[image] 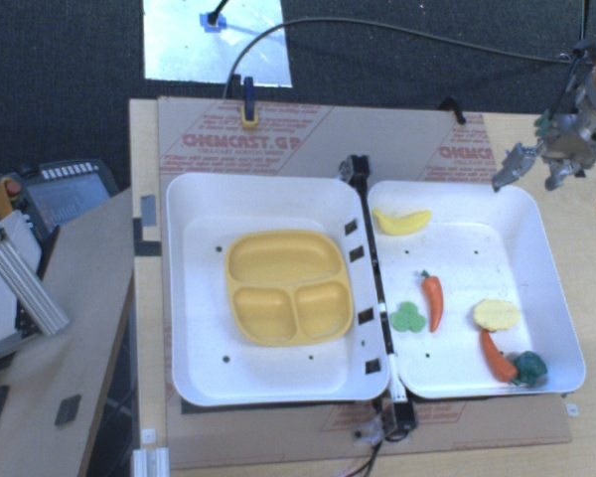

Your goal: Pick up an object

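The right bin (536, 229) holds several toy foods. A yellow banana (401, 222) lies at its far left corner. An orange carrot (433, 300) and a green flat piece (408, 317) sit near the middle. A pale yellow round piece (496, 315) rests to the right, with an orange carrot (497, 356) and a green broccoli (529, 368) at the near right corner. My gripper (533, 166) hangs at the bin's far right edge, above the rim, its two fingers spread apart with nothing between them.
The left bin (194, 217) holds a yellow divided tray (288, 286). A black divider (370, 266) runs between the bins. A teach pendant (65, 199) and a metal rail (20, 276) lie off to the left. A cable (397, 33) crosses the dark floor behind.
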Robot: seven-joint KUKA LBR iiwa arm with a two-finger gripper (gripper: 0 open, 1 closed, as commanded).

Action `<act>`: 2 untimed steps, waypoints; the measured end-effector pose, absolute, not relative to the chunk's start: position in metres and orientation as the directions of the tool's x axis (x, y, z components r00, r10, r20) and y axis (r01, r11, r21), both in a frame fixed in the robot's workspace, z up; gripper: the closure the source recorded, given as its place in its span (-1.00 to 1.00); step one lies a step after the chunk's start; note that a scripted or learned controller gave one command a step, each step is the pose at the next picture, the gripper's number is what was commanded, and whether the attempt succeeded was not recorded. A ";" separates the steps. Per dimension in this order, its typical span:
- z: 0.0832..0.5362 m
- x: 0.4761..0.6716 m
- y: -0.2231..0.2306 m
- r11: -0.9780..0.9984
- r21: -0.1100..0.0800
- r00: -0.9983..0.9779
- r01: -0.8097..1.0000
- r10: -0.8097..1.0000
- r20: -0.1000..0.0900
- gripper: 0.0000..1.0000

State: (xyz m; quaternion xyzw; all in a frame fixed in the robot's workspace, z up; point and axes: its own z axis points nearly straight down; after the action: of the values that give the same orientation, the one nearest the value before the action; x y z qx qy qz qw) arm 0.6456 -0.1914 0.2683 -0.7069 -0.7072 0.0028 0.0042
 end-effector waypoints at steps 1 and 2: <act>0.276 0.648 -0.191 0.003 0.002 -0.003 1.000 1.000 -0.001 -1.00; 0.214 0.646 -0.189 0.002 -0.003 -0.002 1.000 1.000 0.000 -1.00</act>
State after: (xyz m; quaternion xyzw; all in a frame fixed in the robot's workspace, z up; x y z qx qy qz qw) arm 0.6456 -0.1888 0.2137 -0.7065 -0.7077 0.0009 0.0012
